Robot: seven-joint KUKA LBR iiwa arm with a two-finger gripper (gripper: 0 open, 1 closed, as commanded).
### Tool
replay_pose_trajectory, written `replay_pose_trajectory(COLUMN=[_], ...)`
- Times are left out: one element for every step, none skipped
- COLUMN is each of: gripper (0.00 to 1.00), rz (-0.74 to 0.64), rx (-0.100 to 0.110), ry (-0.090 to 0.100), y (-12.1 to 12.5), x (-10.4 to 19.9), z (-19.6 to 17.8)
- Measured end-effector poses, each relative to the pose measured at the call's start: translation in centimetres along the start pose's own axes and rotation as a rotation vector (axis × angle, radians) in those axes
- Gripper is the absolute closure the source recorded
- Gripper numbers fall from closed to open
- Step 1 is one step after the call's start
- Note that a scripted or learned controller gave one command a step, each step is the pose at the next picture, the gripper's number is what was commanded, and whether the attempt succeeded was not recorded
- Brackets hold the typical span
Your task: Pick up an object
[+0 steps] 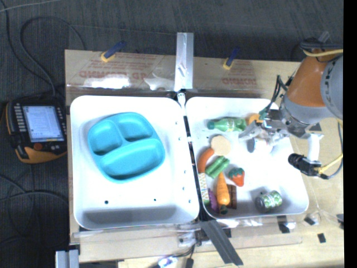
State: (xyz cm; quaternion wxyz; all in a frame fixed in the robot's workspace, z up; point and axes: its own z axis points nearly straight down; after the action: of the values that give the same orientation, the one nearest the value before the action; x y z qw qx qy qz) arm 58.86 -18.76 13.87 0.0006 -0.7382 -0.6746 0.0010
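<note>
Camera view, looking down on the bench from above.

Progress: nothing lifted, by my reading. The gripper (262, 138) hangs over the far part of the right bin (290, 177), its two fingers spread apart with bare white floor showing between them. Nothing sits between the fingers. So the grasp itself is still to do, then the lift.

Candidates for the pick, all in the right bin:
- green bottle (226, 125) lying on its side at the far end, just left of the gripper. Closest thing to it.
- pale round disc (221, 145) just near of the bottle.
- strawberry (238, 175), towards the middle.
- carrot (222, 191) and a green vegetable (217, 166), crowded against the left wall with other toy food.
- small can (269, 200) on its side in the near right area, apart from the rest.

Which one the arm is after I cannot tell.

Left bin (83, 205): holds a blue divided plate (126, 145).

Surface and room: both bins sit on a brown board (128, 71) with clamps along its far edge and a metal upright (184, 60) between the bins. Dark carpet (67, 15) all around, cables trailing across it. A teach pendant (36, 128) lies on the floor at left, screen lit.
</note>
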Motion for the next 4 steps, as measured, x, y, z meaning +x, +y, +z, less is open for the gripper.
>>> replay_pose_trajectory(gripper=[0.0,0.0,0.0,1.0], rz=[-0.04,-0.117,-0.198,-0.2], rx=[-0.002,-0.004,0.007,-0.005], ry=[0.003,0.0,0.017,0.005], y=[0.4,7.5,8.6,8.8], x=[-1.3,-2.5,-1.5,-1.7], z=[3.0,-2.4,4.6,3.7])
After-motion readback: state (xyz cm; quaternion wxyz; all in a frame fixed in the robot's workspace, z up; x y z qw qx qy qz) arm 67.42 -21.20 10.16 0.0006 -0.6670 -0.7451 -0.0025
